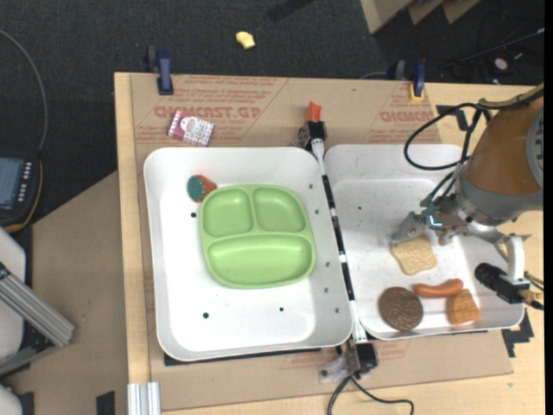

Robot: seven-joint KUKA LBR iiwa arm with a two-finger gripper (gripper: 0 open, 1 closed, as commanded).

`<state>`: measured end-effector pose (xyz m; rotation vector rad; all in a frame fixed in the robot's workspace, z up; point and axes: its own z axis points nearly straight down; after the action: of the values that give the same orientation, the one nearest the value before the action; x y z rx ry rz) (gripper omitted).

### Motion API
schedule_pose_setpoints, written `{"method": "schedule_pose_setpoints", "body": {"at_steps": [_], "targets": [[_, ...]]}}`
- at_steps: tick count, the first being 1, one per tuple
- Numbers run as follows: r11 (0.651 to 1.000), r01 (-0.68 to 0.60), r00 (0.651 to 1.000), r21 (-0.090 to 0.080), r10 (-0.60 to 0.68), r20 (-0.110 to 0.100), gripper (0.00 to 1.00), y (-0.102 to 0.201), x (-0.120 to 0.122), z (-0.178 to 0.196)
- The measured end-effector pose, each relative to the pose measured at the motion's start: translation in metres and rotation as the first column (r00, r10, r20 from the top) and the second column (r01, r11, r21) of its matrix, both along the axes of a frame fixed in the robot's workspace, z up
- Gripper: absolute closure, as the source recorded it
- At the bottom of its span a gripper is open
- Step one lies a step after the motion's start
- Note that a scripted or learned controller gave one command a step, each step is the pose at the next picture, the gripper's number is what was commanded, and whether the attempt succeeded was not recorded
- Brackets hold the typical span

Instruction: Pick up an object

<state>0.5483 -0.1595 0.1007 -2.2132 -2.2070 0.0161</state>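
Bench bears two white bins. Left bin (pixel 173 318): green divided plate (pixel 257 234). Right bin (pixel 371 180): gripper (pixel 421 229) over toast slice (pixel 413 254), fingers narrowly apart, holding nothing; sausage (pixel 439 289) near, long axis left-right; brown disc (pixel 402 308) beside it.

Tan bread slice (pixel 413 255), right bin (pixel 363 180)

On the cardboard sheet (pixel 259 102) under the bins, red print reads about "CHEMCAST GP", 2 times; the smaller lines are too blurred to read.
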Motion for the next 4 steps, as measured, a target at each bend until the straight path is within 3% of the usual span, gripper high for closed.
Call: {"method": "schedule_pose_setpoints", "body": {"at_steps": [1,2,3,4], "targets": [[1.000,-0.004,1.000,-0.002,0.004,0.018,0.00,0.021,-0.011,0.032],[1.000,-0.001,1.000,-0.003,0.001,0.014,0.00,0.001,-0.010,-0.001],[1.000,-0.002,1.000,-0.006,0.002,0.022,0.00,-0.005,-0.028,0.039],[1.000,-0.002,1.000,-0.001,0.002,0.017,0.00,-0.015,-0.013,-0.017]]}}
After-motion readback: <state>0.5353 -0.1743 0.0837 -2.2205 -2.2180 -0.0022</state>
